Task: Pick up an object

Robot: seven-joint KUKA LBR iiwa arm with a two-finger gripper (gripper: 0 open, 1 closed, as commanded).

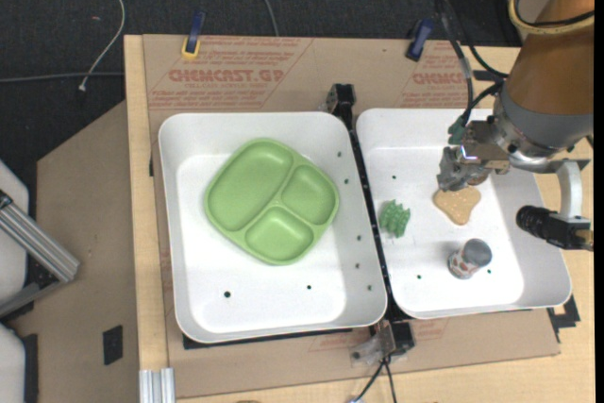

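the arm (552,52) reaches in from the right, over the right bin (415,288). its gripper (460,173) hangs low, just above the top edge of a tan flat piece (456,205) lying on the bin floor. whether the gripper is spread or pressed together, i cannot tell from this angle, and nothing shows pinched in it. left of the tan piece sits a small green spiky toy (394,218), near the bin's left wall. below, a small grey and white object (468,258) rests apart from both. over in the left bin (189,278), a green divided plate (272,200) lies flat, tilted cornerwise.
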